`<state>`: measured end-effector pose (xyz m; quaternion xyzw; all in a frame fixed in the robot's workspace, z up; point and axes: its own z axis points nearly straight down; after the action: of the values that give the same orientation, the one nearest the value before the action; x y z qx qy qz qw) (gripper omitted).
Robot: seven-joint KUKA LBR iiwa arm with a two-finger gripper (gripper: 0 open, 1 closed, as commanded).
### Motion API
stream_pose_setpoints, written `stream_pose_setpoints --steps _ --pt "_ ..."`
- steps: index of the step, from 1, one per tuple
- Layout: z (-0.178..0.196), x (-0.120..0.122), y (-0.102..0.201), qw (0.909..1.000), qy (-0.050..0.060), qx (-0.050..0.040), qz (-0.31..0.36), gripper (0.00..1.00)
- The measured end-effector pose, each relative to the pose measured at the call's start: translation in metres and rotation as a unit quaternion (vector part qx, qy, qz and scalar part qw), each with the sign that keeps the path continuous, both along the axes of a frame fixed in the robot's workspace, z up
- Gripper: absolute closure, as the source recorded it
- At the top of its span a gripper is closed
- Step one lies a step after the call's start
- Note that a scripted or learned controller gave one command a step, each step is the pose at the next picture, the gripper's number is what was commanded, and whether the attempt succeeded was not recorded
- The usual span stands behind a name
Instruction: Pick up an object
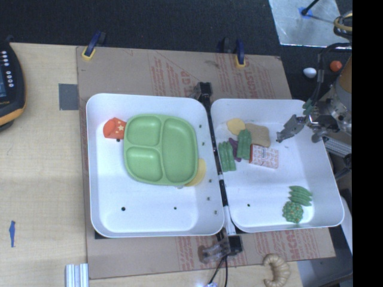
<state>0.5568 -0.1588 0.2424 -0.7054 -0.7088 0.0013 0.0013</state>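
Above the right bin (323, 160), the hand (286, 131) hovers with fingers spread, gripping nothing: approach step. Next it must descend squarely onto the tan block (258, 134) and close.

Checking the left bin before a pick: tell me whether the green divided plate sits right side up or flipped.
Right side up. The green plate shows its three hollow compartments facing the camera, lying flat in the left bin.

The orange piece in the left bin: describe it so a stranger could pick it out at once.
Start at the left white bin, which holds a big green divided plate. Go to the plate's upper left corner: the orange piece lies there, next to the bin's left wall. It is the one red-orange item in that bin, small, with a pale star mark.
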Motion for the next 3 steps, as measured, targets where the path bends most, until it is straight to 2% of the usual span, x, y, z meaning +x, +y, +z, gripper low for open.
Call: stream_pose_setpoints --steps 1,2,3 --pt "-0.119 0.032 0.019 1.0 0.003 0.0006 0.002 0.0" --pt "-0.148 0.102 0.025 1.0 -0.003 -0.0004 0.001 0.0" --pt "-0.148 -0.012 -0.02 1.0 -0.001 -0.0007 -0.002 0.0"
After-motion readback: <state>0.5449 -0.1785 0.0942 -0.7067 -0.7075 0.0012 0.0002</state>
